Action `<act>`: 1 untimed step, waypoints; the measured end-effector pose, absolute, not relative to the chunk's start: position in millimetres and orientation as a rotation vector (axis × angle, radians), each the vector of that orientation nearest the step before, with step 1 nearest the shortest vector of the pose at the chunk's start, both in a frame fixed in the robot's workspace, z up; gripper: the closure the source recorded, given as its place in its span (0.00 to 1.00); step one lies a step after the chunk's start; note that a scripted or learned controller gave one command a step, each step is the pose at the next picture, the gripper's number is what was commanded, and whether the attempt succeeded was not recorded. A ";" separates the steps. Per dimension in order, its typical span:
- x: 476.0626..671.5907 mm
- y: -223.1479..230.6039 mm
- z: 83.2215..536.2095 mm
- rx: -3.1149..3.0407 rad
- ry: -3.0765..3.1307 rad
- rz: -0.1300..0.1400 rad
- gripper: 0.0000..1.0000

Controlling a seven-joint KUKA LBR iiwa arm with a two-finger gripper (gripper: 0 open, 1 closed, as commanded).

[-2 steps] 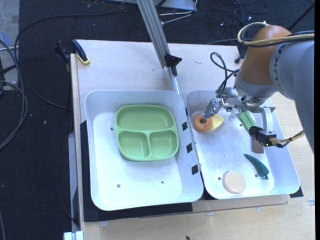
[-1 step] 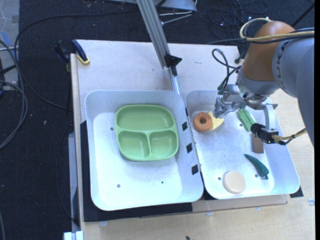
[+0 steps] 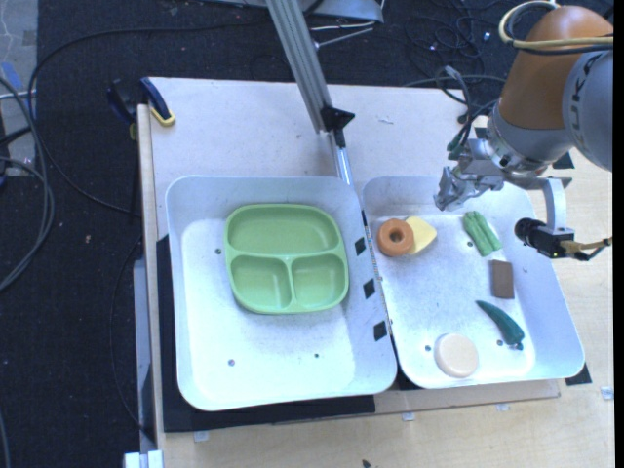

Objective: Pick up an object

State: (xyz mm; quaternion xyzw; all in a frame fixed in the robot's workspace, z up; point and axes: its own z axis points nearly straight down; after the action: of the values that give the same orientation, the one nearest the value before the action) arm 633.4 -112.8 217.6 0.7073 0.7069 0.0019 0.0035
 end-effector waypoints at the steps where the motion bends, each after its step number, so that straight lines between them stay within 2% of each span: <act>1: 633.0 -110.8 281.7 2.214 2.220 0.006 1.00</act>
State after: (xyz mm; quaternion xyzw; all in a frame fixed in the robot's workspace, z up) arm 633.0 -110.8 281.7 0.7062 0.7080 0.0020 0.0030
